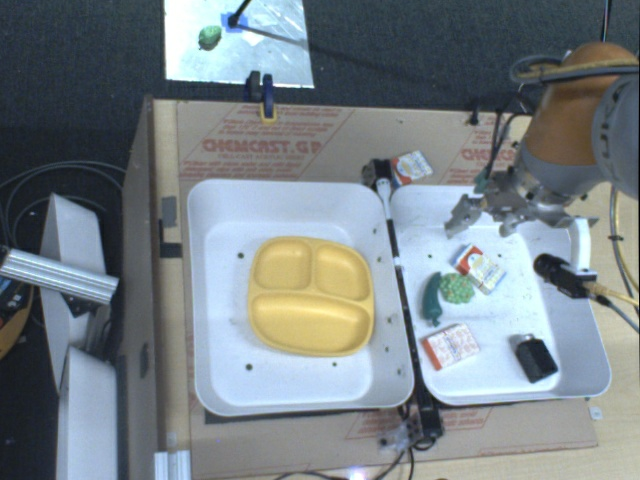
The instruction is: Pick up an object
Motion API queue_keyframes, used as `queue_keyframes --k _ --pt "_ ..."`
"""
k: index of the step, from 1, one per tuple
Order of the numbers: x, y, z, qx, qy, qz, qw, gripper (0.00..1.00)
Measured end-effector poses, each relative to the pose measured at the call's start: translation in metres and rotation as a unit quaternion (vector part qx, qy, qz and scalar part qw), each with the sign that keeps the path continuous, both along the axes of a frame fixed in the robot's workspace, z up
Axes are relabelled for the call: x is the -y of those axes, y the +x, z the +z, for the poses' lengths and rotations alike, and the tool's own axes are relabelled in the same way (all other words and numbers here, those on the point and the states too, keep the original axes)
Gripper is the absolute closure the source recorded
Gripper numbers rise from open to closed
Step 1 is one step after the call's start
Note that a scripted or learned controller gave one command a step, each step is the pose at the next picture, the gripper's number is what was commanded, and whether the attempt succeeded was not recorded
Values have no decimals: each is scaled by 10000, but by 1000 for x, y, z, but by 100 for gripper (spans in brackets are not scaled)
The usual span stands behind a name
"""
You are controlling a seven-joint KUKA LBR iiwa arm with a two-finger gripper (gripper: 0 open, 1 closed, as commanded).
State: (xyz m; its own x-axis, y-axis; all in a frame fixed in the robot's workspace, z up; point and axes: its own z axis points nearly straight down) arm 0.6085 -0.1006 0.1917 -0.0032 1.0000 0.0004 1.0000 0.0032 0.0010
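My gripper (pixel 484 220) hangs over the far part of the right bin (pixel 580 313), open, with nothing between its fingers. Just in front of it lie a red and white packet (pixel 468 259) and a pale packet (pixel 489 277). Further forward, a round green piece (pixel 458 289) touches a dark green pod-shaped vegetable (pixel 431 299). A red and white box (pixel 450 346) sits near the front. A black block (pixel 535 358) rests at the front right.
The left bin (pixel 215 268) holds a yellow divided plate (pixel 308 296). A small packet (pixel 411 166) lies on the cardboard behind the bins. A blue clamp (pixel 262 90) and a foil sheet (pixel 240 28) are at the back.
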Motion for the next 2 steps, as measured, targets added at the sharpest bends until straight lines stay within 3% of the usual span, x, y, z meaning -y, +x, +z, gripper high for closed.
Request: queue_keyframes --k 1,2 --pt "16 -12 -103 51 -15 -4 10000 0" --pt "6 -39 -101 101 -39 -9 9999 0"
